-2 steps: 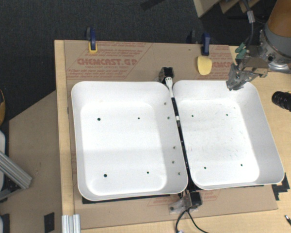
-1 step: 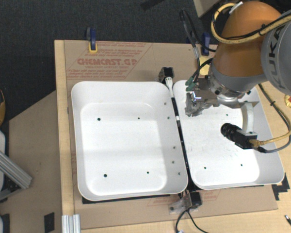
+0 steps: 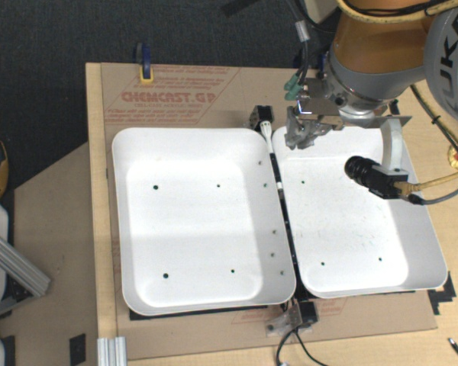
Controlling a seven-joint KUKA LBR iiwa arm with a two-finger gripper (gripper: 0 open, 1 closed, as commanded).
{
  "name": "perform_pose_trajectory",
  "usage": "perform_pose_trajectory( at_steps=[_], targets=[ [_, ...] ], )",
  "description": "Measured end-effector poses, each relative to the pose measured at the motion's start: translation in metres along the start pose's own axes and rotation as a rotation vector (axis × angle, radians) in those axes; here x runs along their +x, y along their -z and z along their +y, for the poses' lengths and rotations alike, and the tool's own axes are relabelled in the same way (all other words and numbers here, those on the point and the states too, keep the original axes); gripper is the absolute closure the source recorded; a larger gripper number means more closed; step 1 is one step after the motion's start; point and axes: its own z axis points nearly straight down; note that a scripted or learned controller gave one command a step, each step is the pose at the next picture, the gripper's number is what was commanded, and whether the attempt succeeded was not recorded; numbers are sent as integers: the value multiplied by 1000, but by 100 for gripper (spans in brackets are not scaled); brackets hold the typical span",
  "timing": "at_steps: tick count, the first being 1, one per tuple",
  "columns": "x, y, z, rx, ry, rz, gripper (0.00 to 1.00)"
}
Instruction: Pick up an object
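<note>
Going from your left: you had a blue clamp [image 3: 143, 59] pinned on the far left corner of the brown board [image 3: 175, 90], the one with red print on it. The left bin [image 3: 191, 227] sat on that board, just plain white with a few dark dots. A small black clip [image 3: 259, 117] sat at the far end of the seam where the two bins touch. Just right of that, your gripper [image 3: 301, 133] hung over the far left corner of the right bin [image 3: 351, 242]. Honestly you couldn't tell if the claw was wide or narrow, or whether the object was under it. A black cylinder [image 3: 372, 177] with a yellow cable [image 3: 443, 183] stuck out by the bin's far right corner.
</note>
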Motion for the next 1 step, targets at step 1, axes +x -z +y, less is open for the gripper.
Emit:
perform_pose_trajectory(
  at_steps=[1],
  targets=[
    [7,2,-37,14,-4,-1,100]
  ],
)
